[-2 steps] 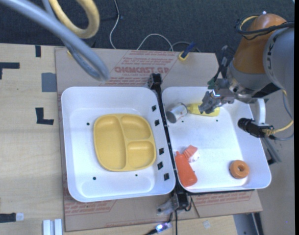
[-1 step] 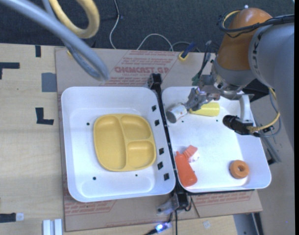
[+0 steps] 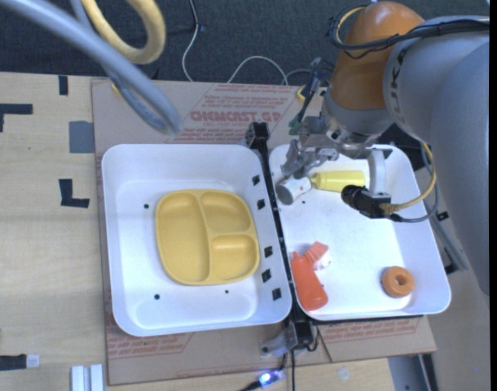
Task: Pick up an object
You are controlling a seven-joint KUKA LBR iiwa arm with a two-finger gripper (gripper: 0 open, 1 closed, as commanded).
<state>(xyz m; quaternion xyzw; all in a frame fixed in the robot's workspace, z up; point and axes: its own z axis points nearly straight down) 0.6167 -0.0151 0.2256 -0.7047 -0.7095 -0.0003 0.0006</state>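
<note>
We spot yellow marker-like tube (image 3: 340,181) with white cap, far end of right bin (image 3: 420,300), gripper (image 3: 296,172) right at its cap end. Looks light, stiff, slick, prone to roll; we'd pinch mid-barrel. Pincer state: cannot tell. Orange bottle (image 3: 308,282), doughnut (image 3: 397,281) nearer; yellow divided plate (image 3: 206,236) in left bin.

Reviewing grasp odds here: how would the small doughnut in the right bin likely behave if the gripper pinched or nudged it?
The doughnut lies flat on the right bin floor, so it probably won't roll unless tipped on edge. Its rounded ring shape may slip out of a two-finger pinch. Being small, it is likely light and would slide when nudged.
</note>
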